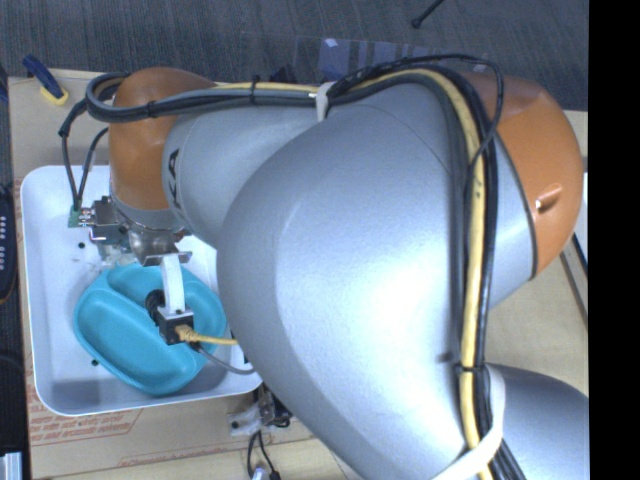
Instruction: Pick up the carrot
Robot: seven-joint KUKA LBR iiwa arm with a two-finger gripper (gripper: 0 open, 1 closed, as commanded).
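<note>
My gripper point(125, 248) hangs low over the left white bin point(45, 268), at the bin's middle, just above the upper edge of a teal blue rounded plastic piece point(120, 333). The grey arm with its orange band point(150, 138) covers the gripper from above. A white strip and a black plug with a yellow cable point(178, 320) hang from the wrist across the teal piece. The arm's big grey body point(380, 288) hides the bin's right part and everything to the right of it.
A blue and yellow tool point(42, 78) lies on the bench beyond the bin's far left corner. A dark device point(5, 243) sits at the left edge. Printed cardboard point(80, 423) runs along the bin's front rim.
</note>
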